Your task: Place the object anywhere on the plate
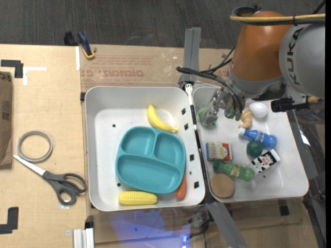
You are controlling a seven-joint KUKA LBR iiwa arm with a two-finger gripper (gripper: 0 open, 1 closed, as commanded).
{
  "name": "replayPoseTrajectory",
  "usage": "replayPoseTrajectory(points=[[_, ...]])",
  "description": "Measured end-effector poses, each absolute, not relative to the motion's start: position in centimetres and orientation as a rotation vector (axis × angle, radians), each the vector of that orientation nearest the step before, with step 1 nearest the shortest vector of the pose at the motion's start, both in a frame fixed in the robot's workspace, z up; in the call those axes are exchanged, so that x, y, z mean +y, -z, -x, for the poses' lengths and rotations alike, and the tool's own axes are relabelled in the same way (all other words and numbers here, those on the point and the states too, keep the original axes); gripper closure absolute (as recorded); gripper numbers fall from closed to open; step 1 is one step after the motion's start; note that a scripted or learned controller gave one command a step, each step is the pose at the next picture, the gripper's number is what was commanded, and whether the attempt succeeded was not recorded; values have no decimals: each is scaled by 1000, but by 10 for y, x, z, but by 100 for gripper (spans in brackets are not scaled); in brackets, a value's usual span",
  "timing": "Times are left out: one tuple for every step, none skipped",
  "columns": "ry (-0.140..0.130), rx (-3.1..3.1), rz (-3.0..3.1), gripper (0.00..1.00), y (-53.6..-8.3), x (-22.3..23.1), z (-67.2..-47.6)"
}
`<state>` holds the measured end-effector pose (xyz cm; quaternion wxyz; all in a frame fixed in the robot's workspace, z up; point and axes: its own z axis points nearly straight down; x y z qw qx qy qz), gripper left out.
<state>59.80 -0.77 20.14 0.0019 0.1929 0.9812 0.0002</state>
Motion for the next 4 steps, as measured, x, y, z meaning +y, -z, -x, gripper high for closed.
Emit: replayPoseTrajectory(points=[[1, 3124, -318, 100, -192, -58, -581], [0, 3138, -127, 100, -148, -93, -580], [0, 3120, 347, 100, -181, -152, -531], [0, 3114, 386, 100, -163, -169, -547]])
